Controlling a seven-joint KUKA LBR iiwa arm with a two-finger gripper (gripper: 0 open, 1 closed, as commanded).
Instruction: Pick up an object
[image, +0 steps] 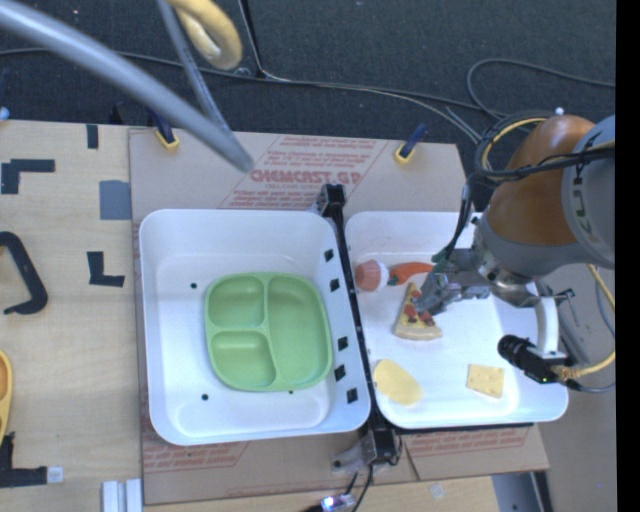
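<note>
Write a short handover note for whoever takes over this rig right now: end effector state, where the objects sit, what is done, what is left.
End effector: low in the right bin, at the top edge of the pizza slice; a grip cannot be confirmed from this view.
Objects: pizza slice mid-bin; a pink and orange piece near the divider; yellow chip-shaped piece front left; cracker square front right. The green divided plate lies in the left bin.
Done: arm positioned over the pizza slice.
Left: confirm the grasp and lift; nothing is visibly raised yet.
</note>
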